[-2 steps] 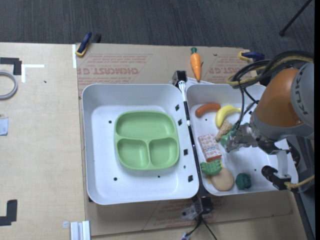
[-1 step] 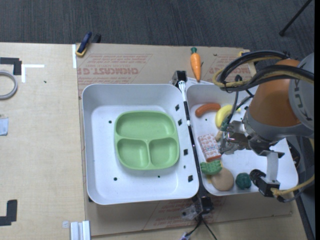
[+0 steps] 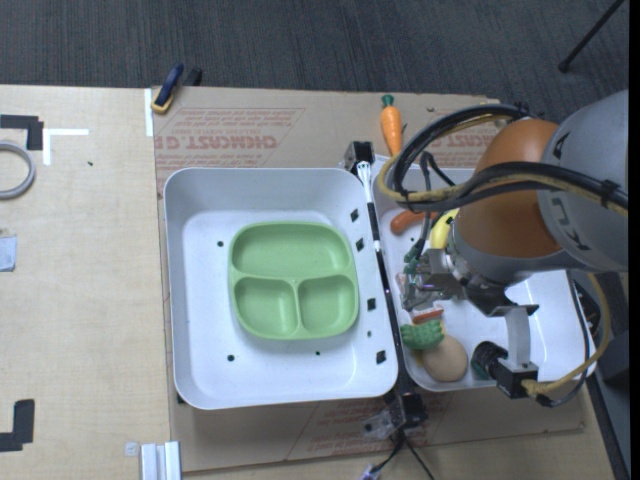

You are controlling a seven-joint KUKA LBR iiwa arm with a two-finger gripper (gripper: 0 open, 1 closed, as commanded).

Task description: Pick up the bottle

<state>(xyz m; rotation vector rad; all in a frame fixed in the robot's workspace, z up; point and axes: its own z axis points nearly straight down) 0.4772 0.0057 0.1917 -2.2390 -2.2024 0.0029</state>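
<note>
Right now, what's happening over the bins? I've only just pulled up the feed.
The KUKA arm is reaching in over the right bin, its gripper low at that bin's left side above a cluster of items. A tan egg-shaped object and a green-and-red item lie just below it; something orange-red and yellow sit above. I can't make out a bottle or any grasp from here. The left bin holds a green divided tray, untouched. A toy carrot lies outside on the cardboard.

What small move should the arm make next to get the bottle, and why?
Probably lift straight up a little for a clear look. The grey arm with the orange band covers most of the right white bin, and beside the gripper lie a tan egg-shaped item and other small items, with no bottle plainly identifiable.
</note>
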